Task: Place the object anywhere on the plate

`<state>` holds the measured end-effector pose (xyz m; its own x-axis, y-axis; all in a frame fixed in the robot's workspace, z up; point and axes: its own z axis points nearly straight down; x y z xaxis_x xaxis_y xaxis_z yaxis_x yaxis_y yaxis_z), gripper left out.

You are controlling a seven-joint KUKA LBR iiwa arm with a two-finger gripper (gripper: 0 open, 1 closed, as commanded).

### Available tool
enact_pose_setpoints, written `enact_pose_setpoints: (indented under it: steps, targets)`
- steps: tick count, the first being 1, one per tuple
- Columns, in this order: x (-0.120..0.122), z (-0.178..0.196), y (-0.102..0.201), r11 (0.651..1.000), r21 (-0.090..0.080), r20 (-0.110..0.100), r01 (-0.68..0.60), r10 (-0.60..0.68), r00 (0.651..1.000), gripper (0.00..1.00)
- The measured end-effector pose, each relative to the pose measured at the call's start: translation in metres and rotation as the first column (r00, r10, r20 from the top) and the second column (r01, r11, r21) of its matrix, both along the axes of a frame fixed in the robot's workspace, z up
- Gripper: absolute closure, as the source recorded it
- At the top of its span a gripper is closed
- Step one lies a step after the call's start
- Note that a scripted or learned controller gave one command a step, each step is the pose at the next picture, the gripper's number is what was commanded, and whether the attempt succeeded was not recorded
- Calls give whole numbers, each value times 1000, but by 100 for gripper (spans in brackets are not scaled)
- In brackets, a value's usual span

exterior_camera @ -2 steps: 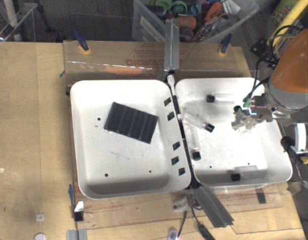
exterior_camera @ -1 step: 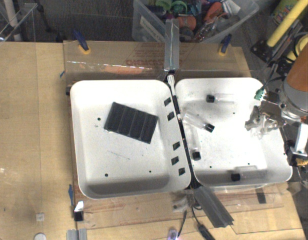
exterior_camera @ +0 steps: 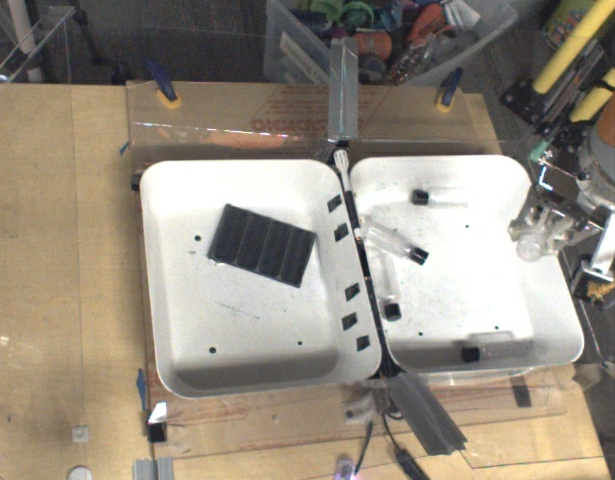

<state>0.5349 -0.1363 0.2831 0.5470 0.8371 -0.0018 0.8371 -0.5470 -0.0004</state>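
The plate (exterior_camera: 262,245) is a flat black ribbed rectangle lying slightly askew in the left bin (exterior_camera: 177,193). Several clear tubes with black caps lie in the right bin (exterior_camera: 507,183): one at the back (exterior_camera: 434,199), one near the middle (exterior_camera: 397,245), one by the divider (exterior_camera: 390,303) and one at the front wall (exterior_camera: 482,347). My gripper (exterior_camera: 540,230) hovers over the right rim of the right bin, far from the plate. Something pale and translucent shows at its tip, and I cannot make out what it is.
A metal divider with black clips (exterior_camera: 347,258) runs between the two bins. A clear crate of colourful toys (exterior_camera: 387,13) stands behind the bench. Yellow tubing and cables (exterior_camera: 577,38) crowd the back right near the arm.
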Motion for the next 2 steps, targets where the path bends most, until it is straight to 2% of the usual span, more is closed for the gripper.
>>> enact_pose_setpoints:
  steps: [1, 2]
  targets:
    - [17, 36, 8, 940, 0, -1, 340, -340, 940, 100]
    - [73, 15, 7, 930, 0, -1, 368, -368, 930, 100]
